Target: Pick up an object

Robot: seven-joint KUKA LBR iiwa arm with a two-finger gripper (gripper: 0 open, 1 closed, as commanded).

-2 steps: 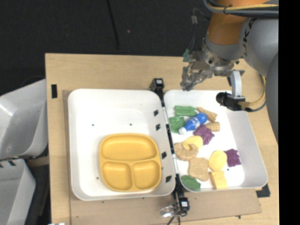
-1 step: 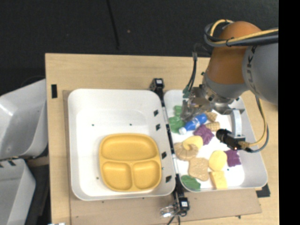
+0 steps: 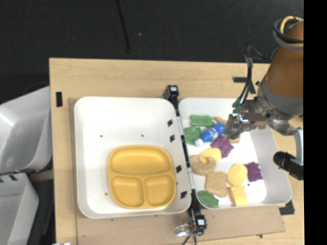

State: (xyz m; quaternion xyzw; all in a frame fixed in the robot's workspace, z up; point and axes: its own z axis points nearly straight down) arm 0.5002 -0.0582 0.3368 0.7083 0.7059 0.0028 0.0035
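The right bin (image 3: 271, 188) holds several small toy foods: two green pieces (image 3: 201, 120) at the back, a blue piece (image 3: 209, 134), a purple piece (image 3: 222, 146), a yellow piece (image 3: 210, 155), tan pieces (image 3: 216, 181), a yellow round piece (image 3: 237, 174) and another purple piece (image 3: 253, 171). My gripper (image 3: 233, 128) hangs over the back middle of this bin, just right of the blue piece and above the purple one. Its dark fingers point down among the items.
The left bin (image 3: 92, 137) carries a yellow three-compartment tray (image 3: 142, 176) at its front middle. The arm's orange and grey wrist (image 3: 285, 80) looms over the right bin's far right corner. Black clips (image 3: 171, 91) mark the divider between bins.
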